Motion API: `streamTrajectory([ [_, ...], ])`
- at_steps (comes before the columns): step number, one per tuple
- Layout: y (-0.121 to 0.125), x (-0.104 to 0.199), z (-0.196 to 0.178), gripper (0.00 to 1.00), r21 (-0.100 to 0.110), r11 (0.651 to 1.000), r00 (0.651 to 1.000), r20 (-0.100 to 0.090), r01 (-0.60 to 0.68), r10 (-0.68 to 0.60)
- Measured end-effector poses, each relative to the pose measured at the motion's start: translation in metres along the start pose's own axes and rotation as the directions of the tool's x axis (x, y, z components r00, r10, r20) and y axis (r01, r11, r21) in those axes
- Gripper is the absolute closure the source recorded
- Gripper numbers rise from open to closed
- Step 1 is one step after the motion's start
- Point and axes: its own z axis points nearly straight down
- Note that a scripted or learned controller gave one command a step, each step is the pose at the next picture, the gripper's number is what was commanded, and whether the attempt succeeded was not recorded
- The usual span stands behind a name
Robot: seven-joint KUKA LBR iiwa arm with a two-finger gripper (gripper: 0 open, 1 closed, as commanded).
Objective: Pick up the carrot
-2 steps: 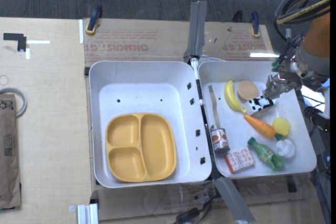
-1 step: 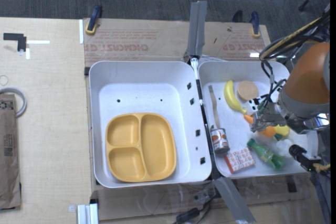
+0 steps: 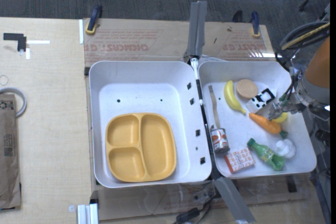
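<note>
**Me:** Carrot point(image 3: 265, 123) is in the right bin point(image 3: 302, 165), toward the middle right of the frame, lying at a slant with its thick end toward lower right. From my screen the arm point(image 3: 320, 73) comes in at the right edge, orange band up top, wrist bent down and leftward over the bin's right wall.

**Partner:** And the gripper?

**Me:** The gripper point(image 3: 277, 110) sits low, just above the carrot's right end, right beside a yellow piece point(image 3: 281, 118). Its state I cannot tell; that spot is too cluttered and dark.

**Partner:** Run the rest, big to small.

**Me:** Left bin point(image 3: 105, 81) holds a yellow divided tray point(image 3: 140, 147). In the right bin: a banana point(image 3: 232, 97) beside a round tan disc point(image 3: 246, 88), a green bottle point(image 3: 268, 154) at lower right, a small red-and-white box point(image 3: 240, 160), a small can point(image 3: 219, 140), and a black-and-white tag point(image 3: 261, 97) near the gripper.
</note>
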Motion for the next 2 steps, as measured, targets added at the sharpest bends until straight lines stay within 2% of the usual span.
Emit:
streamTrajectory([
  [1,-0.016,0.019,0.009,0.00,-0.034,0.987,0.987,0.032,0.160,-0.158],
  [2,-0.038,0.019,0.010,0.00,-0.042,0.993,0.994,0.013,-0.108,0.109],
])
